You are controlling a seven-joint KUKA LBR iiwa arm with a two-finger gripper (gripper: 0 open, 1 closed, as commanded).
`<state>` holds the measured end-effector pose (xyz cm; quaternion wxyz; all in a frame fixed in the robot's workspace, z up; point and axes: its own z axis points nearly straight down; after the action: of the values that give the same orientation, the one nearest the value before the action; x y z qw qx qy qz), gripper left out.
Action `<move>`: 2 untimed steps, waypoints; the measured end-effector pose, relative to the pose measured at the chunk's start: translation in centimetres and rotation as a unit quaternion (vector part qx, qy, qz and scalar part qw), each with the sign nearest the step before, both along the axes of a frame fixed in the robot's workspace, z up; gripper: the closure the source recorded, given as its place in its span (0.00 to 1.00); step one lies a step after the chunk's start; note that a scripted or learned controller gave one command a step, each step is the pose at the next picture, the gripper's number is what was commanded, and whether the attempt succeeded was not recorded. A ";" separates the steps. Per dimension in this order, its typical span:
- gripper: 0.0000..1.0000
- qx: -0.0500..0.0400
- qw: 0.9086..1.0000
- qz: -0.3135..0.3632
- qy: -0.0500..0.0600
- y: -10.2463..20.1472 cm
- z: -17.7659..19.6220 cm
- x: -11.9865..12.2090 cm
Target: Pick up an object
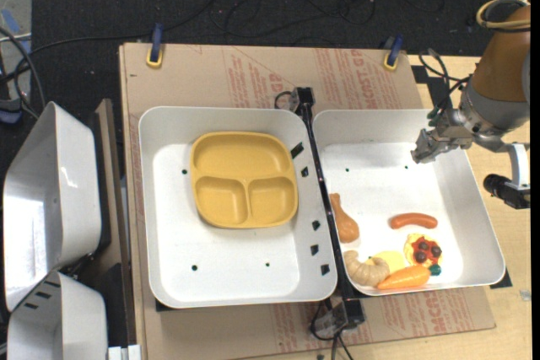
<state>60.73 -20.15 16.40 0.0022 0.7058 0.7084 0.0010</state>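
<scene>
While the pincer (pixel 424 149) hangs over the right bin's (pixel 380 131) far end (whether apart or together, I cannot tell), the sausage (pixel 413 221) lies crosswise nearer the camera, just below it.

Divided plate (pixel 245 180) in the left bin (pixel 160 206), toy foods (pixel 396 253) clustered in the right bin's (pixel 472 190) near corner, gripper (pixel 424 149) above its far side
</scene>
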 end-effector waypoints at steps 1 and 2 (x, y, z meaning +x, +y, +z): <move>1.00 0.000 1.000 0.000 -0.001 0.2 6.4 0.4; 1.00 0.000 1.000 0.000 0.001 0.2 7.7 0.5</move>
<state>61.24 -19.95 24.14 0.0015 0.7059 0.7083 0.0006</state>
